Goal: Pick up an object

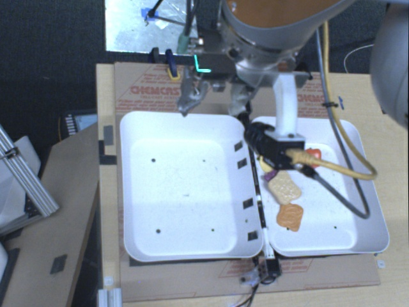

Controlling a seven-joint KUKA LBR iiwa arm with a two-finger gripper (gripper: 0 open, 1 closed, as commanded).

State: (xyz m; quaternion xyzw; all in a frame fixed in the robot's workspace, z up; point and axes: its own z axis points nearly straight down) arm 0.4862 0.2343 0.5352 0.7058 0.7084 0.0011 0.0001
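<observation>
A slanted overhead view of a bench with two shallow white bins side by side. The left bin (185,190) takes up the middle of the frame and shows bare white floor with a few small dark dots. The right bin (358,232) sits at centre right and holds the loose things. A pale, flat, cracker-like piece (283,188) lies near the bin's left wall, and just below it, toward lower centre right, lies a smaller orange piece (290,217) with a lumpy outline. A small red thing (313,153) peeks out higher up, and a bit of purple (270,173) shows beside the cracker, both partly hidden. The grey arm with its orange band fills the top of the frame. Its gripper (187,103) hangs at upper centre left, above the far rim of the left bin, well apart from all of the objects; it is blurred and small, so whether it is open or closed cannot be told, and nothing is visibly held. A black fitting (276,147) with a yellow hose (339,169) hangs over the right bin's upper left. The cracker and orange piece look light, stiff and thin, likely toy food. Lying flat, they offer little height, so a pinch across the narrow width at the edges seems best. The orange piece lies clear of the hose and looks the easier pick.
</observation>
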